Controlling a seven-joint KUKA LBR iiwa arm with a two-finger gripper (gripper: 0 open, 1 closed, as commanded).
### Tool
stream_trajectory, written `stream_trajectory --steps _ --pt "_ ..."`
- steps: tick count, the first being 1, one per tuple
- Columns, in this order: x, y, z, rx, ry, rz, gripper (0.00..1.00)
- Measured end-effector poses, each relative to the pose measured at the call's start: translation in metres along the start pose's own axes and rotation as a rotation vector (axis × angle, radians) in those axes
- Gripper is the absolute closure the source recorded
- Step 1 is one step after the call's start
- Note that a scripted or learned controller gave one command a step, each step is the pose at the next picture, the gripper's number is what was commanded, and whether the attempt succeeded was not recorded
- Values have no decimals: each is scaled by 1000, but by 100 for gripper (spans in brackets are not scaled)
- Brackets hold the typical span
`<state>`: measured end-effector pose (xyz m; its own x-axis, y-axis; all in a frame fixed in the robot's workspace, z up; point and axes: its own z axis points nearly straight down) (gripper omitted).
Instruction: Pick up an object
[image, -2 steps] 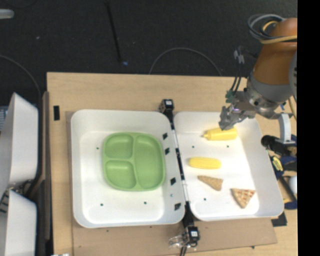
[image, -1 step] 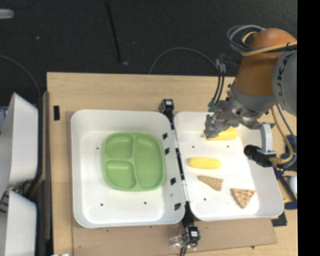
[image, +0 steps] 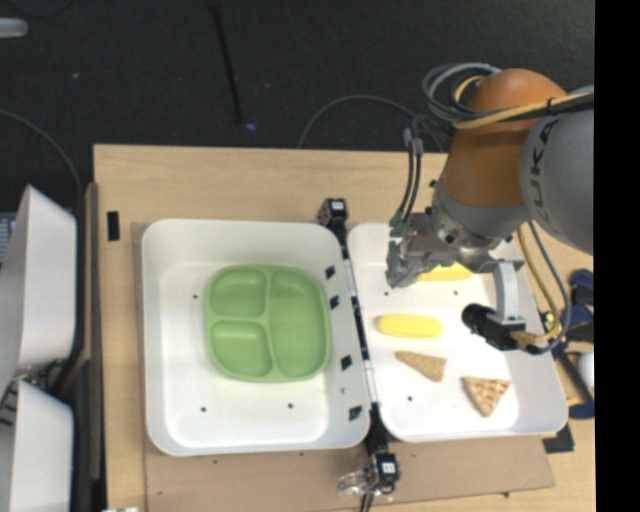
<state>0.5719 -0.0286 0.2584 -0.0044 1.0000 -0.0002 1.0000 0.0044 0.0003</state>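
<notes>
The arm (image: 500, 150) reaches down into the right bin (image: 530, 415). Its jaws (image: 403, 268) hang above the corn cob (image: 408, 326); their state I cannot tell.

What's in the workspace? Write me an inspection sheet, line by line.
Surface: pale wooden bench bearing two shallow white bins.
Job's things: right bin holds a yellow corn cob, a tan bread wedge, a pizza slice, a flat yellow piece by the gripper.
Clutter: green divided plate in left bin.
Grippers: gripper low over right bin's far end; fingers unclear.
Cables: black cables behind bench.
Surroundings: dark floor.
</notes>
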Motion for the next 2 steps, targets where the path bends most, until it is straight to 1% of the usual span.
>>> stream_trajectory --steps 1,2 --pt "42 -19 -4 0 2 -2 100" --pt "97 -36 -2 1 1 -3 100"
